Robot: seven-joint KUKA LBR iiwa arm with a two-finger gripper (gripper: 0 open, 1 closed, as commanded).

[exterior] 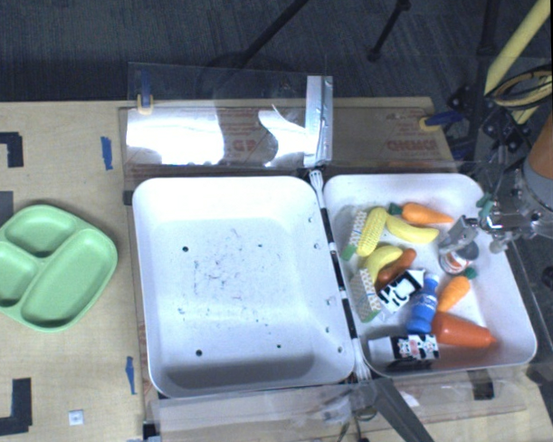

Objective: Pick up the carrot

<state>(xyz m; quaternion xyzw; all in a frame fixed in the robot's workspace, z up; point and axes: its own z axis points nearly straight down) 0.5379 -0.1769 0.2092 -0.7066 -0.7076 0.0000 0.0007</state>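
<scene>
Where dark floor begins, wooden bench [74, 377] with 2 bins [228, 263].

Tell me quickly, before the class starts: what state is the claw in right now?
Claw: over the right bin near a small carrot; whether it is open, closed or holding anything cannot be told.

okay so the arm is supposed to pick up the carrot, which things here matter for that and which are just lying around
Belongs to the job:
- small carrot in the right bin
- claw, over that bin just above the carrot

Just lying about:
- corn cob
- bananas
- blue bottle
- large orange vegetable
- toy cow
- left bin
- green divided plate on the bench
</scene>
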